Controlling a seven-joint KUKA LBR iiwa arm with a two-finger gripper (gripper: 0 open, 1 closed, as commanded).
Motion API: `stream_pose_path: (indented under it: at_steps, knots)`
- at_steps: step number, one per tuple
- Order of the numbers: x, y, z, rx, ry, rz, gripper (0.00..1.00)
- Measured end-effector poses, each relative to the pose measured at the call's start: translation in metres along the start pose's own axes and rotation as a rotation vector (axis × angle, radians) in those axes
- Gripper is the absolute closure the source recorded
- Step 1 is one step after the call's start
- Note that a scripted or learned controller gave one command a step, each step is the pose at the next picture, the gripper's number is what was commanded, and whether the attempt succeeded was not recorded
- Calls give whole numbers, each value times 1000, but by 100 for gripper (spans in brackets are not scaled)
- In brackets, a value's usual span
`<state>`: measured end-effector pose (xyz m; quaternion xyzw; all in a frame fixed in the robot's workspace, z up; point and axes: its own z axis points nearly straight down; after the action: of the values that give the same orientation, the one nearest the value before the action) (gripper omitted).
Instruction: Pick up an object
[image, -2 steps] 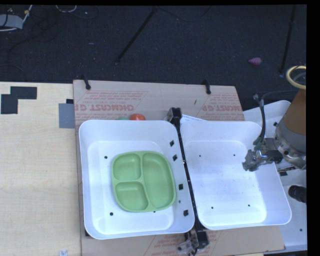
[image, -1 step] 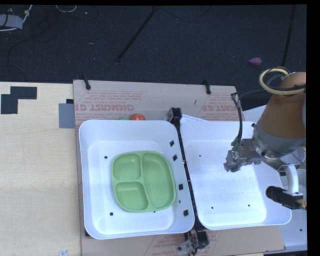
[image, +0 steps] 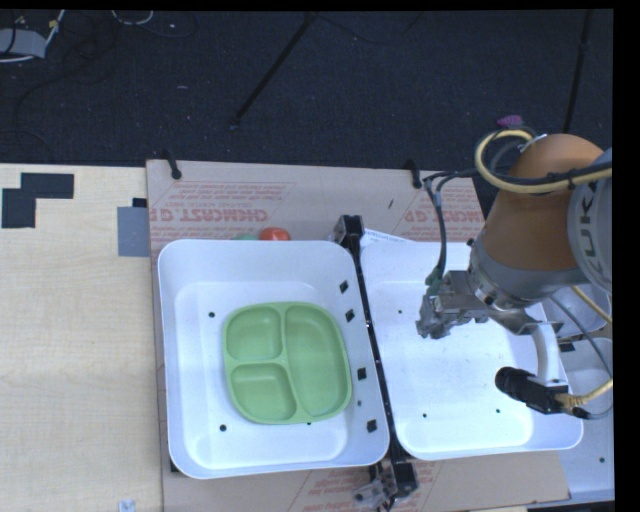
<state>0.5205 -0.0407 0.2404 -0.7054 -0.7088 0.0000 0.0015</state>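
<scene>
Green divided plate lies flat in the left bin, roughly central on its floor. Just right of that bin, across the black divider, the gripper hangs low over the right bin, finger state not discernible. Beyond the left bin's far rim, a small red-orange object rests on the cardboard.
</scene>
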Motion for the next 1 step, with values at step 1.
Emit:
stream_pose_path:
  at_steps: [1]
  knots:
    - [52,14,14,2,0,1,100]
